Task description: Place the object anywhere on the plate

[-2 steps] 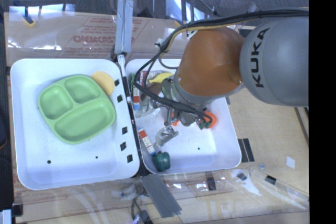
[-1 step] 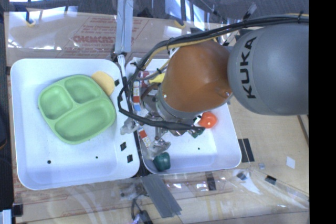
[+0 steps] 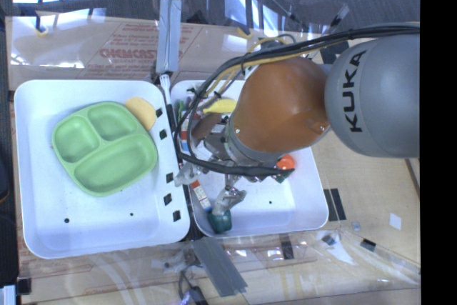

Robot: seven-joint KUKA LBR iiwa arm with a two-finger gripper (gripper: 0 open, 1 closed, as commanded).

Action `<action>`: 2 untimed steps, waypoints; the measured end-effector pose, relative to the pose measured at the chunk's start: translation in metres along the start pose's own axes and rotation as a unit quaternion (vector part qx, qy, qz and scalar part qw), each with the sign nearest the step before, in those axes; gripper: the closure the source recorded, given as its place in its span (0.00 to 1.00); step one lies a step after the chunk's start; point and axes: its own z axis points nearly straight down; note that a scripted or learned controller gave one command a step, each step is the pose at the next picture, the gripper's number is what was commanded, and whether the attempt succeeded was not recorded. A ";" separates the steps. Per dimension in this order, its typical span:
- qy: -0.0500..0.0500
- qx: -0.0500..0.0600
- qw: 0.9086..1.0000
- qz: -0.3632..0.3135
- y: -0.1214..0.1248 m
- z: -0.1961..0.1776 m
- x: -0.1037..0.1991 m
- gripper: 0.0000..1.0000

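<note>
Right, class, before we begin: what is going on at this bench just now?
A grey and orange robot arm reaches over the right bin, its tool low near a dark green object at the bin's front. The green divided plate lies in the left bin, a yellow object beside its rim. Nothing sits on the plate.

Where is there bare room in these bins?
Left bin: bare floor below the green plate, whose three wells are bare; a yellow object touches its upper right rim. Right bin: crowded under the arm.
</note>
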 end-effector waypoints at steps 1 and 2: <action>-0.001 0.001 0.991 -0.131 -0.069 -0.046 -0.038 0.00; -0.001 0.000 0.991 -0.131 -0.069 -0.045 -0.038 0.00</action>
